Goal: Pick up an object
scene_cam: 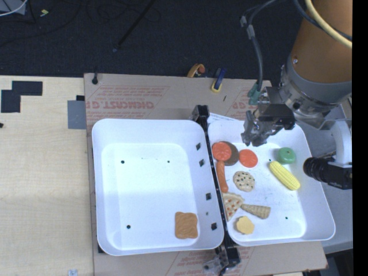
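overhead, the gripper (251,138) hangs above the right bin's (313,226) far edge, near the red disc (248,157); whether it is clenched or released i cannot tell. a toast slice (186,225) lies in the left bin (109,171).

Both shallow plastic bins (109,154) are white. The flat toast slice (186,225) is light brown. The toy corn cob (284,175) is yellow, the small round toy (286,155) is green, the flat disc (248,158) is red, and the round cookie (244,181) is beige with dark dots. The wooden table (40,171) is pale tan.
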Available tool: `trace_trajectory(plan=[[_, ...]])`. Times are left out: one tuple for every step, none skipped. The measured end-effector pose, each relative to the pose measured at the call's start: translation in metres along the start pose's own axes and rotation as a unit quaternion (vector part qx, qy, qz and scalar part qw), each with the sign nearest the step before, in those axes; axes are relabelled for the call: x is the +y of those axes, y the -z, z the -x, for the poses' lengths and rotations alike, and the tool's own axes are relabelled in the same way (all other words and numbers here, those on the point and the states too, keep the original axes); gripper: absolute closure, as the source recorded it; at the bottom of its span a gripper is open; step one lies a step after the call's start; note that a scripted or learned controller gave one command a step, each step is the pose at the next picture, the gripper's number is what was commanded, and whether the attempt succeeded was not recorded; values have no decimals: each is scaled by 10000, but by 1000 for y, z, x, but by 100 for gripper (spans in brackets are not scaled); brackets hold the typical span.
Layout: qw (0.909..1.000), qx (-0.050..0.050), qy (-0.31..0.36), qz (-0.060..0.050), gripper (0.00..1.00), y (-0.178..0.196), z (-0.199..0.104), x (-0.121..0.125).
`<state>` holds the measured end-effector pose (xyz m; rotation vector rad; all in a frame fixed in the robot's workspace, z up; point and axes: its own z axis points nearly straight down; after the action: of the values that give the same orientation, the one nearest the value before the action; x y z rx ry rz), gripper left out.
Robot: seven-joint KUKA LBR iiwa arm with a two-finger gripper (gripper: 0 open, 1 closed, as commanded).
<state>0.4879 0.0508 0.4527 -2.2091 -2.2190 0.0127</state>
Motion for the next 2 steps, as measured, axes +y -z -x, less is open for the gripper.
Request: trace_trajectory(plan=[[10000,-14,-39,25,100,-42,37,-13],[10000,-10,4,9,100,-109,-22,-11]])
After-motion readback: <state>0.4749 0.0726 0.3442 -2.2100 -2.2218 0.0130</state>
